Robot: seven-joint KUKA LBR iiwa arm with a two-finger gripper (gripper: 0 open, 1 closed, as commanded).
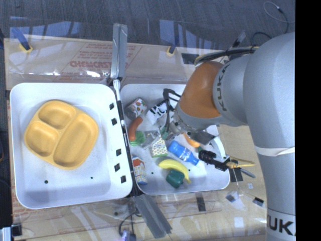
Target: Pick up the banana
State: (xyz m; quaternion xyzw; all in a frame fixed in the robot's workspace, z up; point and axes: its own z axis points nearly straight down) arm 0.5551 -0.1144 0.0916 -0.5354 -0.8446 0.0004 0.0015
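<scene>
Banana [175,166] lying near the front of the right bin [219,183].
It sits just beside a green block [175,178], with a blue bottle [182,153] close behind. Arm's jaws [165,129] are down among the clutter farther back; whether they are open or closed cannot be told. Left bin [20,134] carries a yellow tray [61,133].

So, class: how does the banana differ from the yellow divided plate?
The banana is small, slim and curved; the yellow divided plate is broad, with three compartments. The banana lies in the right bin among other items, against a green block; the plate lies alone in the left bin. Both are yellow.
</scene>
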